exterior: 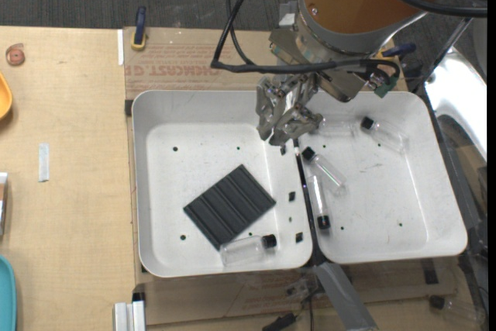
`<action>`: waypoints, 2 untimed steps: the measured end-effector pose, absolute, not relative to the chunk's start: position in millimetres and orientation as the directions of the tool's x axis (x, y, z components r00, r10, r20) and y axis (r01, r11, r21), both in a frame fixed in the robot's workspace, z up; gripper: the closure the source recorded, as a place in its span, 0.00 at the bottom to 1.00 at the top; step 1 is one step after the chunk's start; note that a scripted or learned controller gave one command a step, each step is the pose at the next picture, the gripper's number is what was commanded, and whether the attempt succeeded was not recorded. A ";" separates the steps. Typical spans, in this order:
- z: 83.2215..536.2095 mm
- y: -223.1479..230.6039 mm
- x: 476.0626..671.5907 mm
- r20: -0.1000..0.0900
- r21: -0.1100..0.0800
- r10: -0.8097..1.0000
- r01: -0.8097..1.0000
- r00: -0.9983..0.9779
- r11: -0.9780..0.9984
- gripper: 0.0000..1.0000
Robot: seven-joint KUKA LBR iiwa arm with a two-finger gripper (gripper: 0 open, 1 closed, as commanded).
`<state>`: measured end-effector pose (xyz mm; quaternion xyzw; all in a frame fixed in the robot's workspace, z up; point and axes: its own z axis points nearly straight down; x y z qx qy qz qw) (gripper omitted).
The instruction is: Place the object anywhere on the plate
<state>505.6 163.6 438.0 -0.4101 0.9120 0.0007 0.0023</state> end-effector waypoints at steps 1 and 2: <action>441.5 174.6 525.9 -0.005 -0.001 -0.878 -0.878 -0.479 0.479 1.00; 441.4 215.5 554.4 -0.005 -0.001 -0.981 -0.981 -0.196 0.196 1.00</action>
